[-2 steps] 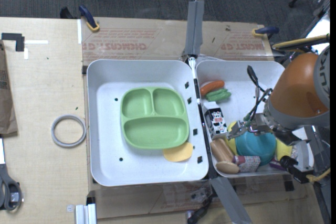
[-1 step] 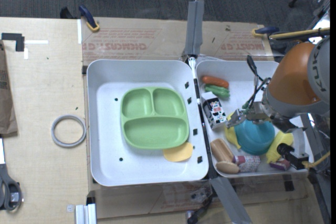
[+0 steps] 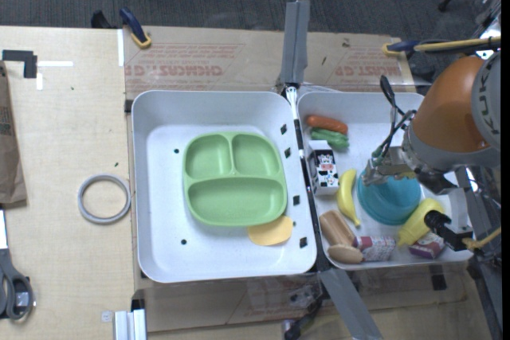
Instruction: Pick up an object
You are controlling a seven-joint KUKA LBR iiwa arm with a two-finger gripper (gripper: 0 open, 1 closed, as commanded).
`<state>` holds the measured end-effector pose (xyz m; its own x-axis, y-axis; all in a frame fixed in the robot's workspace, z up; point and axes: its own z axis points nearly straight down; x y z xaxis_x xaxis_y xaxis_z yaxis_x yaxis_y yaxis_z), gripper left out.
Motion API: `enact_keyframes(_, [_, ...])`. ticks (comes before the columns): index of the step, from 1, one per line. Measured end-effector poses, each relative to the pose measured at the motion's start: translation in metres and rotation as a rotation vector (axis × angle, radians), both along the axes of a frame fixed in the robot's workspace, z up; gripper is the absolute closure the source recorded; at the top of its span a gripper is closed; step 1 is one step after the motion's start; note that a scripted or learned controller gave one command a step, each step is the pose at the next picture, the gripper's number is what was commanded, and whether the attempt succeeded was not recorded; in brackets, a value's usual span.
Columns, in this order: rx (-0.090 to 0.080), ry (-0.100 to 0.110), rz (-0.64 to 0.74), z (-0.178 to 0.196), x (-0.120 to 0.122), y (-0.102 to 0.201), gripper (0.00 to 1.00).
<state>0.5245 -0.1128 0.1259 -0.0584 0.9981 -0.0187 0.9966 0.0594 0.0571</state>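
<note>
My gripper (image 3: 385,170) hangs low in the right bin (image 3: 362,103), right over the far rim of a blue bowl (image 3: 390,201). A yellow banana (image 3: 347,198) lies just left of the bowl. Further left stands a small white carton (image 3: 323,170). An orange carrot (image 3: 327,123) and a green vegetable (image 3: 336,140) lie at the bin's far side. Near the front edge are a tan bread roll (image 3: 336,228), a pink packet (image 3: 378,248), a yellow toy (image 3: 418,222) and a small red item (image 3: 426,249).
The left bin (image 3: 151,195) holds a green divided plate (image 3: 235,179) with a flat yellow piece (image 3: 271,232) by its front edge. A grey ring (image 3: 104,198) lies on the bench to the left. A grey divider bar (image 3: 296,44) runs between the bins.
</note>
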Motion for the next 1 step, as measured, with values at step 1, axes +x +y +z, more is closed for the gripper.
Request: enact_keyframes(1, [0.001,0.004,0.003,-0.0008,-0.0007,0.0011,0.00])
